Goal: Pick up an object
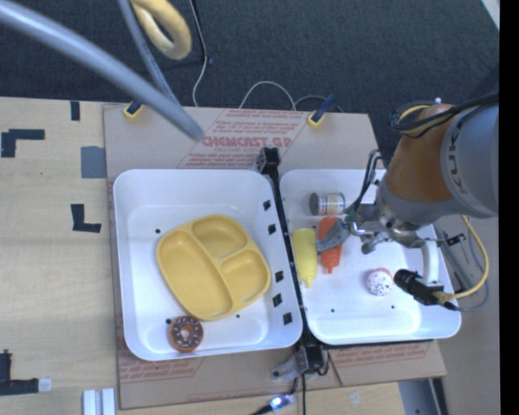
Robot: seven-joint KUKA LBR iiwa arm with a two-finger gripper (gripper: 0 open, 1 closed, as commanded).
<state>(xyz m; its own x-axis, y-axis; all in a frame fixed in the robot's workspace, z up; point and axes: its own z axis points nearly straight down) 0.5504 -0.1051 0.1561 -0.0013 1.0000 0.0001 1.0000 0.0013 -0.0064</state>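
Dark carpet floor (340, 49) beyond a pale wooden bench (49, 243) topped with cardboard sheet (243, 134)

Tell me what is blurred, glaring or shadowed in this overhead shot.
Camera view: the grey bar crossing the top left is soft and out of focus, as is the yellow loop beside it; the white bins are bright, nearly washed out under even light; the yellow divided plate and the donut cast only faint shadows; the bench stays sharp.

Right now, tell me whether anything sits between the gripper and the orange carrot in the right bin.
Nothing visible does. The gripper is right at the orange carrot in the right bin. The yellow banana lies just beside it, the can just beyond.
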